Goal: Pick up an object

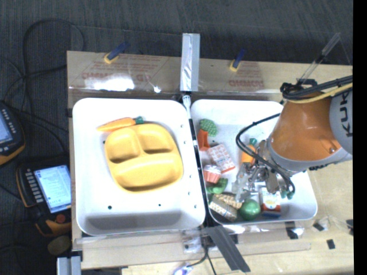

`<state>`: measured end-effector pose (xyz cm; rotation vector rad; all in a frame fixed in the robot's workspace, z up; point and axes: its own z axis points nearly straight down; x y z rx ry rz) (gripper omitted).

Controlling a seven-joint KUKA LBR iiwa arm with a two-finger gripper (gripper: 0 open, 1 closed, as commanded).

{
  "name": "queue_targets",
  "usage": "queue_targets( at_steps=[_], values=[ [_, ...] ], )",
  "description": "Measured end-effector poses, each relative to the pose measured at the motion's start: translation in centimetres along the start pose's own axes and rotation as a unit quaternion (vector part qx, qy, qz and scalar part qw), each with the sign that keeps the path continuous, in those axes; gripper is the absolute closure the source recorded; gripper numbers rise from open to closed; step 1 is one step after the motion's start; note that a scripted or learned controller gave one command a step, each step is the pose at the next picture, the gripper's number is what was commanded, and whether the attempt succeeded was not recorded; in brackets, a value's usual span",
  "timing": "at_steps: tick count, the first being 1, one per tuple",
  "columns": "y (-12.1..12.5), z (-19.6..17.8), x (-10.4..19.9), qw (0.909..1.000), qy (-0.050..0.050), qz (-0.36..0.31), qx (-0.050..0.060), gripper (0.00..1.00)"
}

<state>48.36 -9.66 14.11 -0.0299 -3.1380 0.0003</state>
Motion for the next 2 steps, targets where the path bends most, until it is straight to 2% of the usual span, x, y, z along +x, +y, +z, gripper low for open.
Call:
queue_targets(
  at_steps=[1, 2],
  values=[
    [0.0, 0.0, 0.0, 1.0000, 0.000, 0.000, 0.000, 0.00],
    [-0.2, 4.7, -6.8, 0.9984, -0.012, 0.056, 0.000, 0.00]
  ],
)
